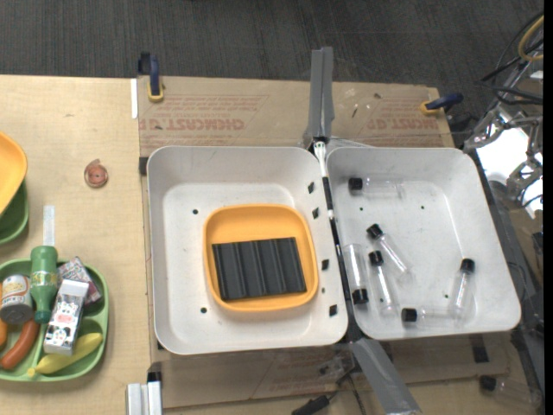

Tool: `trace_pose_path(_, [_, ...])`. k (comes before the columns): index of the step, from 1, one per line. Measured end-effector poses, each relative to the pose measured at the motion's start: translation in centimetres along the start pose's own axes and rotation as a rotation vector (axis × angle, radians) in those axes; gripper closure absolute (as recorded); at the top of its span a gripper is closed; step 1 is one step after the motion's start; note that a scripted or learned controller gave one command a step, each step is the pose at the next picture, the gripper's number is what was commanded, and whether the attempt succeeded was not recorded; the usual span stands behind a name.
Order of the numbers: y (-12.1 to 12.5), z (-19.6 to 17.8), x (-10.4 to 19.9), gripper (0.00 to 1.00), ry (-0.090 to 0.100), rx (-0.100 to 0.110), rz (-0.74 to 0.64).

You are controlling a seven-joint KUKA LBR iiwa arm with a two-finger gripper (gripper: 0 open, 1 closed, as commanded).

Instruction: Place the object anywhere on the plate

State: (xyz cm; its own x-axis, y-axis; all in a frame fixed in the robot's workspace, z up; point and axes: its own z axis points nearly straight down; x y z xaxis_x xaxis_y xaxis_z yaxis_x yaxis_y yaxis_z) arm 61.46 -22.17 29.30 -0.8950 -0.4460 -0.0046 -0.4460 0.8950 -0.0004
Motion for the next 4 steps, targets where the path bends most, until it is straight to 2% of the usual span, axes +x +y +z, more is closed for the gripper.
trace_pose_path(1, [-0.1, 4.7, -0.3, 0.00, 0.000, -0.002, -0.309])
trace_pose_path(2, [0.6, 5.6, 0.9, 0.00, 0.000, -0.003, -0.595])
trace_pose_path(3, [-0.4, 7.8, -3.2, 0.00, -0.002, -0.001, -0.937])
trace_pose_path(4, [-1.9, 10.3, -4.1, 0.00, -0.003, -0.002, -1.252])
